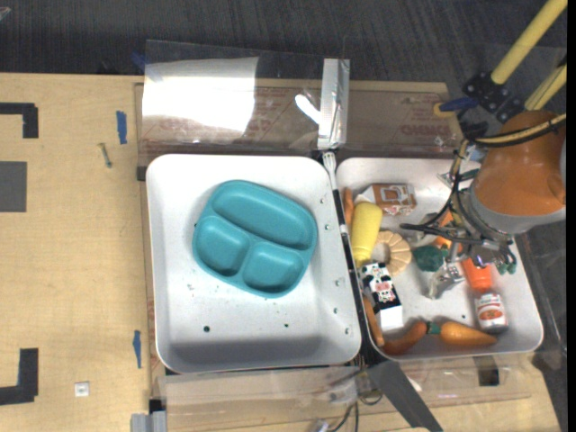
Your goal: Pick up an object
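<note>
We saw two white bins side by side on the table (63, 241). The left bin (171, 313) held a teal tray (255, 236) with three compartments, lying near the bin's middle. The right bin (531, 318) was crowded with small objects. A yellow bottle (365, 227) lay along its left wall, and just below it sat a black-and-white carton (382, 291) with a cow pattern. Beside the bottle rested a tan ridged round piece (395, 252). Near the bin's top edge lay a small brown packet (392, 196). An orange-and-white bottle (487, 297) stood toward the right side, and a carrot (466, 334) lay along the bottom wall, with a brown-orange piece (405, 335) just to its left. A dark green item (428, 257) sat near the bin's middle.

The arm (517, 174) reached in from the right, its orange band above the right bin's upper corner. The tool (447, 261) hung low over the middle of that bin, amid cables and thin dark rods, just beside the green item. We could not tell how its jaws stood, nor whether anything lay between them.
</note>
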### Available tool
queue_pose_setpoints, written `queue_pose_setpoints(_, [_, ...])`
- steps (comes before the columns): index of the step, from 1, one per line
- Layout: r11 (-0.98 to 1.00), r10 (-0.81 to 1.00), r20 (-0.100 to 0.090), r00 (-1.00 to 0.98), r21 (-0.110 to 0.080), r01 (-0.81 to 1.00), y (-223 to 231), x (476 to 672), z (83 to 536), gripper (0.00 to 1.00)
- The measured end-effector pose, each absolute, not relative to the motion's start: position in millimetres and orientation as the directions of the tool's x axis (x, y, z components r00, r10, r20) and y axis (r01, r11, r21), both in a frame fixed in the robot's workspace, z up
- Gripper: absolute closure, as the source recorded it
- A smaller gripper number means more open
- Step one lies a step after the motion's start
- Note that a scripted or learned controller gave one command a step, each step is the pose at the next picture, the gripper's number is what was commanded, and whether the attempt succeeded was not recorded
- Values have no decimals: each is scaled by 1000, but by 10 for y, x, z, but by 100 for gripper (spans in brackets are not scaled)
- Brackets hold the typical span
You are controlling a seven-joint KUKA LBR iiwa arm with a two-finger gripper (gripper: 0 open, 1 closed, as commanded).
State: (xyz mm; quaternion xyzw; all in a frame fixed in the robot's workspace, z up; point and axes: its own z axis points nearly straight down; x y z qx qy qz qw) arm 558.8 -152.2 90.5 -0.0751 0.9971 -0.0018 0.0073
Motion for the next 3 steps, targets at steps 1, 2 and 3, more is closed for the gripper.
queue_pose_setpoints(1, [996, -87, -30, -996, -8, -87, -1817, 4960, 915, 0])
queue_pose_setpoints(2, [981, -194, -16, -981, -2, -194, -950, 5083, 901, 0])
queue_pose_setpoints(3, [999, 40, -12, -999, 0, 40, -1119, 5710, 1609, 0])
